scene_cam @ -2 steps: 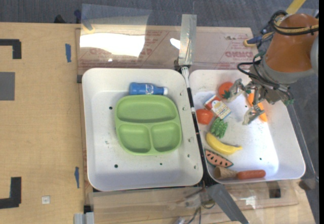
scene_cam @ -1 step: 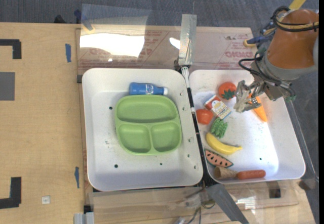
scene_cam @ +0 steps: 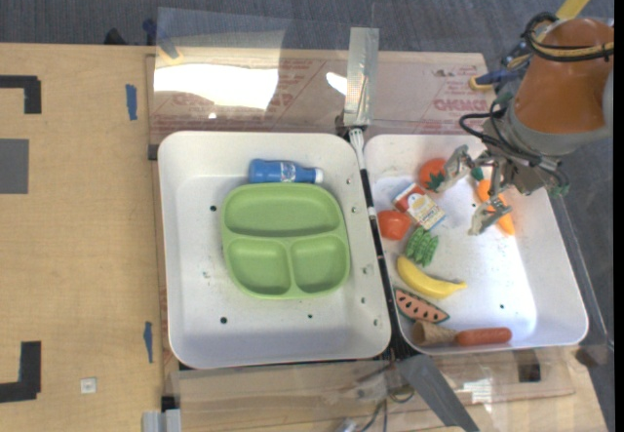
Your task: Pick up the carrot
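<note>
Now I see the gripper (scene_cam: 490, 194) in the right bin (scene_cam: 546, 308), its fingers closed on the carrot (scene_cam: 493, 203).

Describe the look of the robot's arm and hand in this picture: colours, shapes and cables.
The arm is rounded, with a broad orange band above a grey wrist. Dark cables loop around the wrist, one of them blue. The hand is small, of grey metal with thin fingers and dark fittings.
</note>
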Available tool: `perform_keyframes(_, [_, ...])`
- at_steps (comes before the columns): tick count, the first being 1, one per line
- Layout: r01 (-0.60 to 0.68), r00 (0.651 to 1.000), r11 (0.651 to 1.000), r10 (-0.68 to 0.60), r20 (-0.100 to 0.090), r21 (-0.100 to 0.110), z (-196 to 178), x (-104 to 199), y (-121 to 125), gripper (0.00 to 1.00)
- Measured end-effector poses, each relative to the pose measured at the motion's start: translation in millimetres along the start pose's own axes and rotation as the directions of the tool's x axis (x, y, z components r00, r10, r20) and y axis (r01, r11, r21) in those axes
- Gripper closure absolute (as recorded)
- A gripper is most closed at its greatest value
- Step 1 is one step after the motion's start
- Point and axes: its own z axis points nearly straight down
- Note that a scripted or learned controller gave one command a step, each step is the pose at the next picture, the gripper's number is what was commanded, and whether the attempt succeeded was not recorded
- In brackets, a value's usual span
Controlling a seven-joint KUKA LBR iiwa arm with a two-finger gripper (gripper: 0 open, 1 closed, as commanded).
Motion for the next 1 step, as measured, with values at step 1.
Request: perform_keyframes(1, [-0.316,0.949,0.949,0.316,-0.018,0.002,31.2,10.7,-38.7,0.00])
